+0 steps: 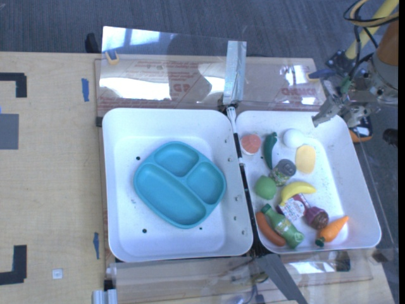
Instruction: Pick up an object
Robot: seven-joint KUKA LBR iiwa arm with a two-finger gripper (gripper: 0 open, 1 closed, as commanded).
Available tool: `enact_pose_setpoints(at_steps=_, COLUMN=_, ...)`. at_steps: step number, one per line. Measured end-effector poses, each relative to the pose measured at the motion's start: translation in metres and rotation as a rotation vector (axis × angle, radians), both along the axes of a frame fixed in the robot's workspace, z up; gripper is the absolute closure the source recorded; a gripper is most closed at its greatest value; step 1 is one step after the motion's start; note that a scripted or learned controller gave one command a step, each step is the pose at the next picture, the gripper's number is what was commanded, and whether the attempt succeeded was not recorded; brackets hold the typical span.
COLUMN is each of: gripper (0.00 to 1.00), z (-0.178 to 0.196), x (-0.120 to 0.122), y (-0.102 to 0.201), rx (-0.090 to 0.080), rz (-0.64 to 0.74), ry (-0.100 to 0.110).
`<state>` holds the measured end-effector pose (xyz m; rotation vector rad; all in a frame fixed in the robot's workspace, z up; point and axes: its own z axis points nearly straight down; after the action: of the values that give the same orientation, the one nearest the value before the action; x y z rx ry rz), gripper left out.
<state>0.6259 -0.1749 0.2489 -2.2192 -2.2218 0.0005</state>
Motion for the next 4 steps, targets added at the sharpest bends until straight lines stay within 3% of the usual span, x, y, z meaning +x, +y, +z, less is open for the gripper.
enact_pose_setpoints(at_steps=1, gripper=0.00, z=-0.152, x=-0.021, y=0.049, rx=-0.001, rz=-0.122, ry=-0.007)
enact_pose_setpoints(at_steps=2, gripper=0.00, z=-0.162, x=-0.077, y=0.064, rx=0.000, rz=-0.148, ry=-0.006)
enact_pose_setpoints(at_steps=3, gripper=1.00, z=-0.151, x=-0.074, y=0.063, rx=-0.002, rz=-0.151, ry=-0.013)
enact_pose_setpoints(at_steps=4, gripper=0.00, z=-0.152, x=-0.075, y=0.063, rx=-0.002, rz=-0.150, ry=-0.011)
